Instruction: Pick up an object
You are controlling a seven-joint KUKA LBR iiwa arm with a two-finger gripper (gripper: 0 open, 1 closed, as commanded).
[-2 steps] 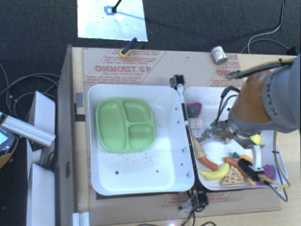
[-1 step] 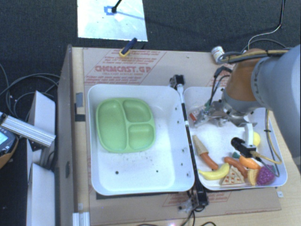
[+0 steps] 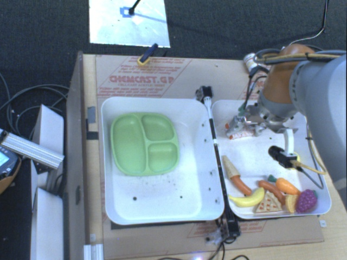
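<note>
My gripper (image 3: pixel 240 127) is low over the far left part of the right bin (image 3: pixel 255 156), with the grey arm (image 3: pixel 303 85) reaching in from the right. A small red-and-white piece (image 3: pixel 242 136) lies just under it; whether it is held is unclear. Toy food sits along the bin's near side: a cone (image 3: pixel 231 167), a carrot (image 3: pixel 242 185), a banana (image 3: pixel 246 200), a waffle wedge (image 3: pixel 269 203), an orange piece (image 3: pixel 286 186) and purple grapes (image 3: pixel 306 200).
The left bin (image 3: pixel 162 194) holds a green divided plate (image 3: pixel 145 143). A black rail (image 3: pixel 214 145) runs between the bins. A black clip with a cable (image 3: pixel 282 156) hangs off the arm over the right bin. A yellow-tipped tool (image 3: pixel 147 54) lies behind the bins.
</note>
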